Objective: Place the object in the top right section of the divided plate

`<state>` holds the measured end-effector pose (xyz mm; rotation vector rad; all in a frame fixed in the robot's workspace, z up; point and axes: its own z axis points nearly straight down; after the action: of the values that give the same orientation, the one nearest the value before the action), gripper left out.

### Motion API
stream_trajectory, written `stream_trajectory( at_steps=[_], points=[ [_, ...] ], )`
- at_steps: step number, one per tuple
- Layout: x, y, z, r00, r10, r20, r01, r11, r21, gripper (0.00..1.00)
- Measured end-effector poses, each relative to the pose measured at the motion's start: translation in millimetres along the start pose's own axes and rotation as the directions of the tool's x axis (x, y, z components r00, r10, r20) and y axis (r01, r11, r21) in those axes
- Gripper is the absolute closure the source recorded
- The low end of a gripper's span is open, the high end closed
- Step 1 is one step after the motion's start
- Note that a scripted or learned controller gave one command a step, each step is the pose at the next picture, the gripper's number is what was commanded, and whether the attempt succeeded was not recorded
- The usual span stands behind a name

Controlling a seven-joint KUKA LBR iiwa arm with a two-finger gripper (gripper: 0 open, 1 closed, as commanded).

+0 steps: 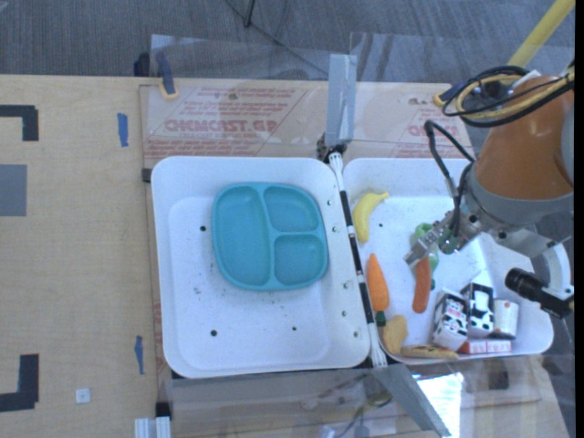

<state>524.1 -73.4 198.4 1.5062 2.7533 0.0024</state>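
Observation:
A teal divided plate (pixel 269 235) lies in the left bin (pixel 182 272), its three sections bare. My gripper (pixel 438 241) hangs low over the right bin (pixel 538 336), just above the green top of a red-orange pepper (pixel 421 283). The arm's orange and grey wrist (pixel 520 162) covers the bin's far right side. A yellow banana (pixel 367 213) lies at the right bin's upper left. An orange carrot (pixel 377 283) lies along its left wall.
Small cartons with black and white print (pixel 474 318) sit at the right bin's lower right. A tan potato-like piece (pixel 394 333) and a flat bread-like piece (pixel 429 351) rest by its front edge. Black cables (pixel 456 99) loop above the wrist.

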Motion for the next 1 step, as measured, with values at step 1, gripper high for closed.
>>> stream_trajectory(
  at_steps=[1],
  points=[
    [-9.2, 41.1, -28.3, 0.999, 0.041, 0.001, -0.041, 0.999, 0.000, 1.00]
  ],
)
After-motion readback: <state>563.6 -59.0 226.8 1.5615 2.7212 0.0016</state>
